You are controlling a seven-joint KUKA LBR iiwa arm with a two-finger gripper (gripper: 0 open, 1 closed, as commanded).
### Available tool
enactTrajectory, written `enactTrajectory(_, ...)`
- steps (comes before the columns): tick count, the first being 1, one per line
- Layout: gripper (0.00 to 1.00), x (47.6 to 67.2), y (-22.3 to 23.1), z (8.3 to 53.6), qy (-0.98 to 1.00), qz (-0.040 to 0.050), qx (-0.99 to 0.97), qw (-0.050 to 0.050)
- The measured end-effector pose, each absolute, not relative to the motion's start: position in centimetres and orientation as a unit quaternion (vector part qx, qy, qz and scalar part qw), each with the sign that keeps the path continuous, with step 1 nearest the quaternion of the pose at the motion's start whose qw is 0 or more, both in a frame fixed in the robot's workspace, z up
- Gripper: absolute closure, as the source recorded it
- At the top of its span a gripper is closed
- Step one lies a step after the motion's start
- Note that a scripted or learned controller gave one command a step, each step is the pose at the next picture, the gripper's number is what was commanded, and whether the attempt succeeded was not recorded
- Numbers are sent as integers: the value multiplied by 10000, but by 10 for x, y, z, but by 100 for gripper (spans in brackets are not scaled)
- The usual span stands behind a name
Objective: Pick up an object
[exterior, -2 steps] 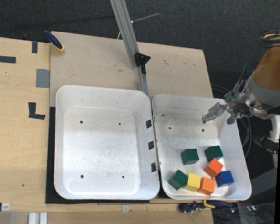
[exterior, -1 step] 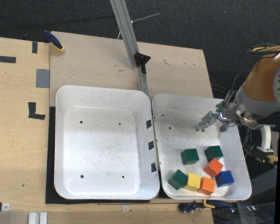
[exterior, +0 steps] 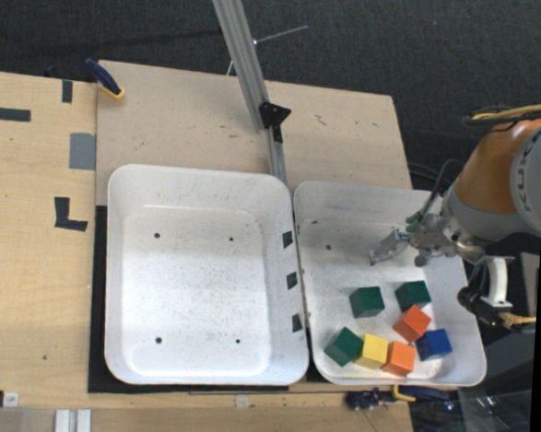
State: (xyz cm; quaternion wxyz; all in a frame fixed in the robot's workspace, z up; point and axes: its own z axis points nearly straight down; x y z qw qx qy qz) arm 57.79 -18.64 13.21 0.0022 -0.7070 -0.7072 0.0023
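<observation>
Seven blocks lay in the right bin [exterior: 331, 205], clustered toward its near right corner: two dark green cubes [exterior: 367, 301] [exterior: 413, 294] nearest the gripper [exterior: 403, 244], below it; an orange block [exterior: 415, 322] and a blue block [exterior: 435, 343] further below, and along the bin's near wall a green block [exterior: 344, 346], a yellow block [exterior: 375, 350] and a second orange block [exterior: 399, 358] in a touching row. Nothing stood between the gripper and the two dark green cubes. The gripper hung over the upper right part of the right bin, above bare floor, apart from every block; one finger [exterior: 385, 249] pointed left and down, but whether the jaws were spread or pressed together could not be told, and no block sat between them. Left of the gripper, the left bin [exterior: 124, 191] adjoined. A slanted metal pole [exterior: 245, 47] crossed above. Both bins rested on a plywood bench [exterior: 341, 132]; dark carpet [exterior: 376, 33] lay beyond.
</observation>
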Motion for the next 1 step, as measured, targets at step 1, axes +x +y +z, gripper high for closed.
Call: enactTrajectory(1,100,579,-186,145,-7078,6,-7065,8)
